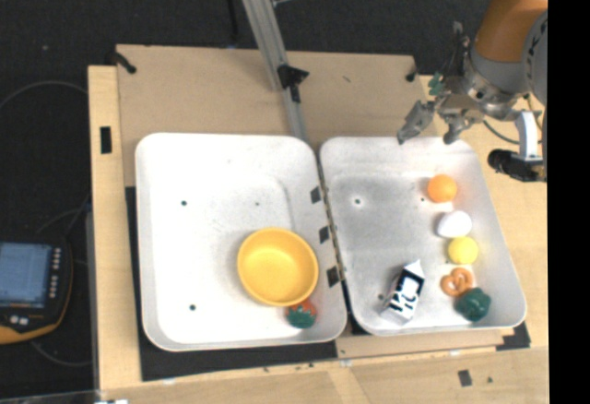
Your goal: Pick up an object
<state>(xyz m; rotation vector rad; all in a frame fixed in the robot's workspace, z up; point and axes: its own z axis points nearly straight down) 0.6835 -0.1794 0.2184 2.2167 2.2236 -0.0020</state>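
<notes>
The claw [430,127] hangs over the far right corner of the right bin [369,167], its 2 fingers spread apart with nothing between them. The grey arm with its orange band [512,17] reaches in from the right above it. Along the right side of that bin lie an orange ball [442,188], a white egg-shaped object [454,225], a yellow ball [463,251], a small orange ring-shaped piece [457,281] and a dark green object [475,304], each close to the next. A black-and-white carton [404,292] lies tilted near the bin's front edge. In the left bin [184,172] a yellow bowl [277,266] sits upright, with a small green and red object [301,314] touching its front rim. Both bins rest on the table [194,89].
</notes>
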